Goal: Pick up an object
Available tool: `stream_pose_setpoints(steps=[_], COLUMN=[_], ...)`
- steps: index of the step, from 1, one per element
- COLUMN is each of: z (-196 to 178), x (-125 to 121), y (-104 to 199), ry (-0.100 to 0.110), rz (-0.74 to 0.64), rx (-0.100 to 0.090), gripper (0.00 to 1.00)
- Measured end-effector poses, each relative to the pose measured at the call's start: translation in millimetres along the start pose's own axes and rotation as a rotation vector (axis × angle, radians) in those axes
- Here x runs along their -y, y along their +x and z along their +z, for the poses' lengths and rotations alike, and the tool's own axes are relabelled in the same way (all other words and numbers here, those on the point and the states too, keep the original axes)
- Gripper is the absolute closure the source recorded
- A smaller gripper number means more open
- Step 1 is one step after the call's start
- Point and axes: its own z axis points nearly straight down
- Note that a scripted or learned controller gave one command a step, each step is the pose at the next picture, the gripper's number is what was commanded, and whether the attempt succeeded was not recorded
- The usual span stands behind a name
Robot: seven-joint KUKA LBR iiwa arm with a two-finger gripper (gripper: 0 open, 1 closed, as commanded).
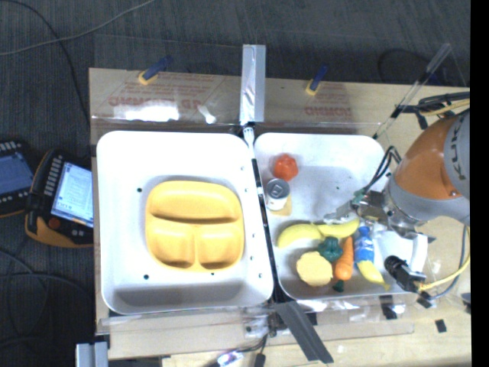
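The hand hangs low over the right bin, near its right wall, at the end of a grey arm with a glossy orange band. Metal parts and dark cables crowd the wrist, and I cannot tell whether the hand is open or closed.

Just under and beside it lies a small blue and white tube, and a smooth yellow banana curves away toward the bin's middle. A second, larger banana lies next to it, its tip near the divider between the bins. Toward the bin's front edge sit a pale, rounded lemon, a dark green knobbly piece and a tapered orange carrot, all packed closely and touching. Another yellow piece lies at the carrot's right. Farther back, near the left wall, stands a small can with a shiny metal top, and behind it, toward the back left corner, a round red-orange tomato.

The left bin, white, shallow plastic with rounded corners, holds a yellow tray moulded into three compartments, one long and two smaller.

Both bins rest on a wooden worktop. A clear sheet stands along its back edge, held by two clips.
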Motion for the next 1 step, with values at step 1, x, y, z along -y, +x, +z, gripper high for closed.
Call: stream_pose_setpoints(steps=[1], z=[-9.0], x=[-1.0], y=[0.2], ry=[0.0], rz=[-0.001], rx=[0.001], gripper=[1.0])
